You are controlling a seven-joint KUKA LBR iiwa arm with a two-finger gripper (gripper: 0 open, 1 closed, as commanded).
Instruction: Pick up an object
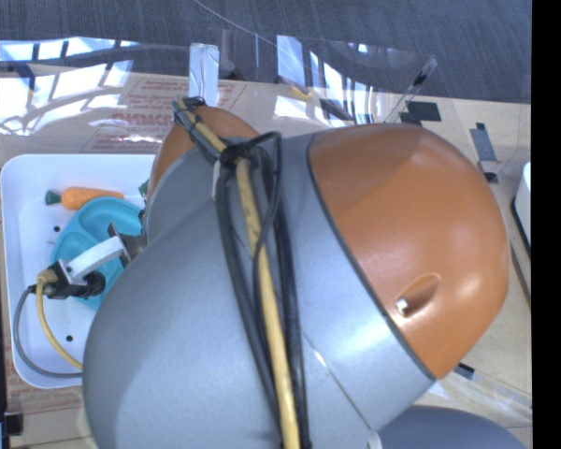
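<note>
Apparently nothing is lifted yet: a carrot [86, 195] and a blue cup [95, 235] lie in the left bin [19, 181], at nine o'clock of the arm [355, 279]. Whether the gripper grips anything, I cannot tell.

The robot arm [262, 325] is showing a big, round, smooth grey body. A shiny orange cap [411, 232] is sitting on one side, with a small silver screw [403, 305] in a dent. Black and yellow cables [262, 288] are running along the grey part, tied together near the top.
</note>
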